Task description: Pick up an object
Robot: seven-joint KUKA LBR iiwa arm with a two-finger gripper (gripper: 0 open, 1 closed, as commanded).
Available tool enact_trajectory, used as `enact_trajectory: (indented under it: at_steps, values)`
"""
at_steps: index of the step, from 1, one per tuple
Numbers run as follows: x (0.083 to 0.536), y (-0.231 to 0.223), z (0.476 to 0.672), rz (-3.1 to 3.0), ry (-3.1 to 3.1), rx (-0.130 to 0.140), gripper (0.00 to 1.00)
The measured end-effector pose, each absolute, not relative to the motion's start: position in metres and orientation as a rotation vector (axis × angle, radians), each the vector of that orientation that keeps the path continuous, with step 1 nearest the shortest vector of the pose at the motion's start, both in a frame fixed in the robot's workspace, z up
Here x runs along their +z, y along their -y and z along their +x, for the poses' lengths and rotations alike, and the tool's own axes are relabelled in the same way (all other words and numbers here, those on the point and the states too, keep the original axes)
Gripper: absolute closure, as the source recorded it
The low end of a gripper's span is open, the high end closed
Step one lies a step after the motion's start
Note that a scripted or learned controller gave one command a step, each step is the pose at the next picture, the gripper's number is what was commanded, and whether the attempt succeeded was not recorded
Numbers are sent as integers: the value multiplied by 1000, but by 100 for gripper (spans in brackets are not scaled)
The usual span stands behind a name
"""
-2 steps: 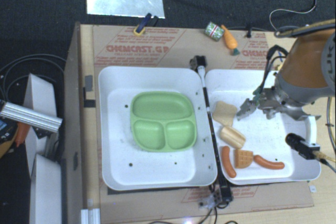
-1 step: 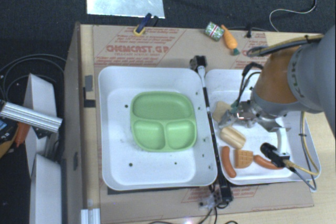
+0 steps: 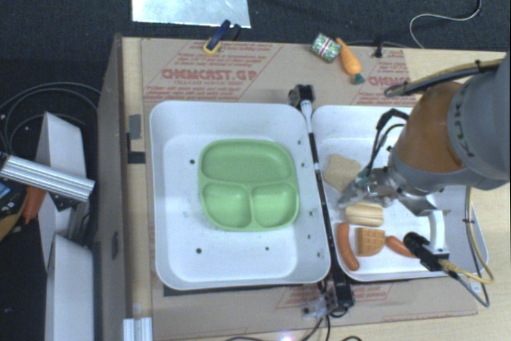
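The gripper (image 3: pixel 361 189) hangs just above the bun (image 3: pixel 364 213), whose long axis runs left-right; its grip I cannot tell.

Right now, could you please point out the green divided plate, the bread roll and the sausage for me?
green divided plate (image 3: pixel 248 182): camera view, on the ridge between its compartments.
bread roll (image 3: pixel 364 213): camera view, middle of its top.
sausage (image 3: pixel 346 245): camera view, middle of its length.

divided plate (image 3: pixel 247 184) in left bin (image 3: pixel 172 140)
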State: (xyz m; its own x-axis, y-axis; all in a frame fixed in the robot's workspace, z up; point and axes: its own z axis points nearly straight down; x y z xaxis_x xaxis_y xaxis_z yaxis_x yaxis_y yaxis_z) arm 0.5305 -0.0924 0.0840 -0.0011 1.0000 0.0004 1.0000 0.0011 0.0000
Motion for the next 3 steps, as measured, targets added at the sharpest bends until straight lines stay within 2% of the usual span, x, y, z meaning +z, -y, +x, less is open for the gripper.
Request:
enact_trajectory:
  at_steps: [1, 2, 3]
  values:
    - [84, 89, 497, -2220, 2222, -1, 0]
    - [94, 88, 498, -2220, 2225, -4, 100]
    - [185, 23, 565, -2219, 2227, -5, 100]
